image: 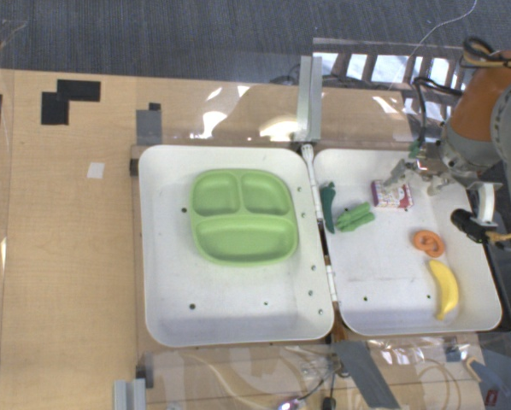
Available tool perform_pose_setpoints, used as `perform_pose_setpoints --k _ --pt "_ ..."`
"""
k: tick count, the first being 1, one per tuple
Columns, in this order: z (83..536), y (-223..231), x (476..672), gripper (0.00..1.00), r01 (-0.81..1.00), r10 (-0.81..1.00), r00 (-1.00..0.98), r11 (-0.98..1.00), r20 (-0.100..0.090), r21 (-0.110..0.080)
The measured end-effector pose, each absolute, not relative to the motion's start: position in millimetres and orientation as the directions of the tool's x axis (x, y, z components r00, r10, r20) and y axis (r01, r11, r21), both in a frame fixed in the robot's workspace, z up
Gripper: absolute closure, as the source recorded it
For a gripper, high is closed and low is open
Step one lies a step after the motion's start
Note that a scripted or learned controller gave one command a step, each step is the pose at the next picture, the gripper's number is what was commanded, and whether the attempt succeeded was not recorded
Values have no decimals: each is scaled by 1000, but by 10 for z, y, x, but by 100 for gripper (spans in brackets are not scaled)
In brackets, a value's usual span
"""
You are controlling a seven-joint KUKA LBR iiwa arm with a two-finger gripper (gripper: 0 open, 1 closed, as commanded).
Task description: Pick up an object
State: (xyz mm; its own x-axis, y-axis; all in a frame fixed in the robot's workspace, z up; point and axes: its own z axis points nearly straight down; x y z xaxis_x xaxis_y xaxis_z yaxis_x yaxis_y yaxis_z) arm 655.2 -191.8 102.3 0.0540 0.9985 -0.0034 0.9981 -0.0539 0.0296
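Two fingers of my gripper (pixel 419 171) stand apart, holding nothing, just beside the packet (pixel 391 196) in the right bin (pixel 384 289); closing off-centre could nudge it away.

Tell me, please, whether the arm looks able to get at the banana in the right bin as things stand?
Probably yes. The banana lies by itself near the front right corner of the right bin, apart from the orange ring, with nothing over it. The gripper hangs above the same bin's far side.
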Motion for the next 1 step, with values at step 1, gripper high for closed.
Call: perform_pose_setpoints --k 1 --pt "1037 -1693 6419 0 999 999 31 -31 -11 41"
